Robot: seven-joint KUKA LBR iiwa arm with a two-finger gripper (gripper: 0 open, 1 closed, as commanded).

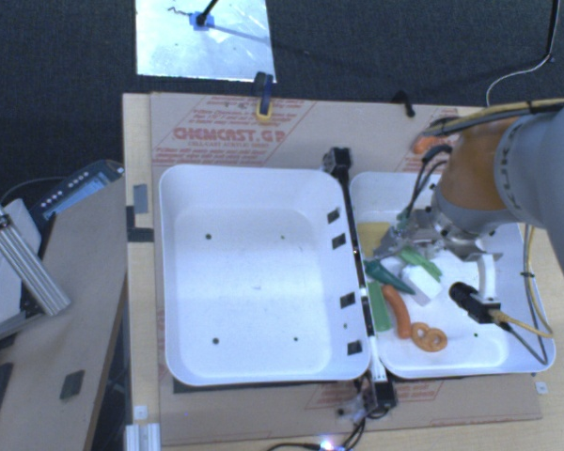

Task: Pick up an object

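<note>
Over the right-hand bin [508, 357], the grey arm [512, 172] is reaching in from the right, and its gripper [406, 241] is hanging low above a small heap of objects near that bin's left wall. Whether the gripper is apart or together cannot be told from this angle. No object is showing clear of the bin floor, so the pick appears to be only at the approach stage, with the closing and the lift both left to do.

Judging by position, the likeliest target is the green strip [420, 262], which is lying just below the gripper. Its long axis is slanting from upper left to lower right, and its far end is resting against a white block [425, 282]. A teal piece [389, 275] is lying just to the left of the block and pointing much the same way.

Nearer the camera, an orange stick [398, 311] is lying flat, its long axis running from upper left down to lower right. An orange ring [431, 338] is sitting just beside its lower end. The left-hand bin [254, 285] is sitting alongside on the surface [291, 120], touching the right-hand one along their shared edge.
</note>
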